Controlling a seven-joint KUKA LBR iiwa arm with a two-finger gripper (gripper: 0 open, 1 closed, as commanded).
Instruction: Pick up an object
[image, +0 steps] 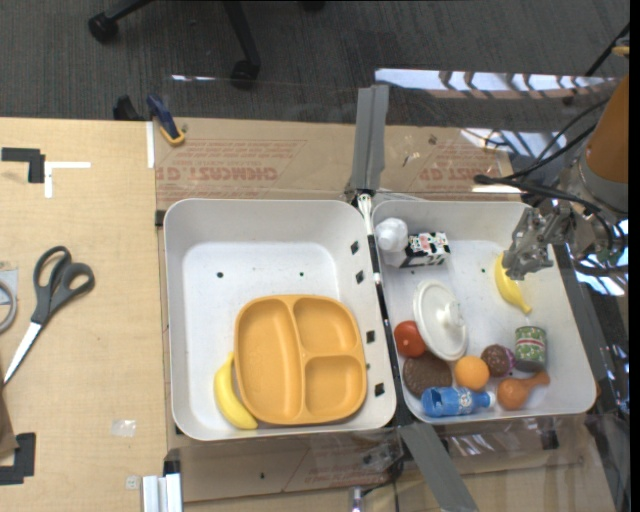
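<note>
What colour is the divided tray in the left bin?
Yellow-orange, seen in the camera view: divided tray.

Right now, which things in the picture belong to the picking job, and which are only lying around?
Job: gripper, banana under it, white lid, tomato, orange, blue bottle, small can, right bin.

Lying about: scissors, yellow tray in left bin.

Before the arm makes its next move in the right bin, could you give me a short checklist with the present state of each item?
1. Gripper is above the right bin: ok.
2. A target is near it, the banana by the right wall: ok.
3. Something is already held between the fingers: cannot tell.
4. Banana lies apart from the green can: ok.
5. Left bin with yellow divided plate is away from the arm: ok.
</note>
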